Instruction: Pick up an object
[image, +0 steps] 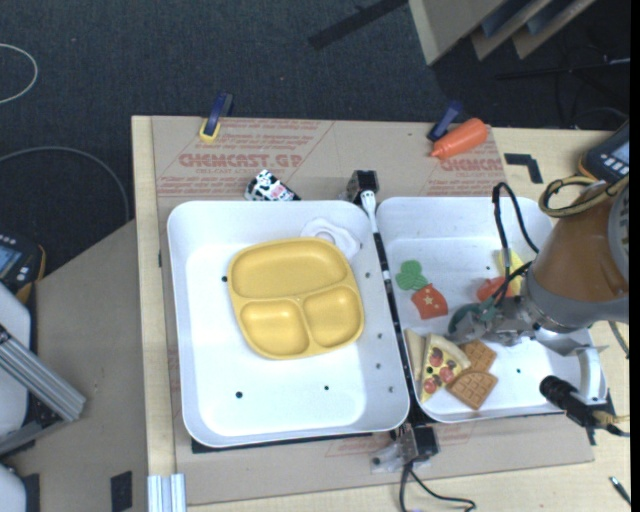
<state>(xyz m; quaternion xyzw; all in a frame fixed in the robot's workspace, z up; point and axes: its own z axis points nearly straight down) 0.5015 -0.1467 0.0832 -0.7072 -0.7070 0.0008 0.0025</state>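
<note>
The right bin (440, 225) holds several toy foods. A green piece (410, 273) and a red piece with a yellow star (430, 301) lie near its left wall. A pizza slice (437, 365) and two brown waffle squares (475, 385) sit at the front. My gripper (472, 322) is low in this bin, just right of the red piece and above the pizza slice. A small orange-red item (490, 290) and a yellow one (513, 265) lie beside the wrist, partly hidden by the arm.
The left bin (200, 330) carries a yellow divided plate (295, 297) with a white lid-like disc (335, 236) behind it. On the bench behind the bins lie an orange carrot toy (460, 138), a black-and-white toy (270, 187) and a yellow clamp (212, 125).
</note>
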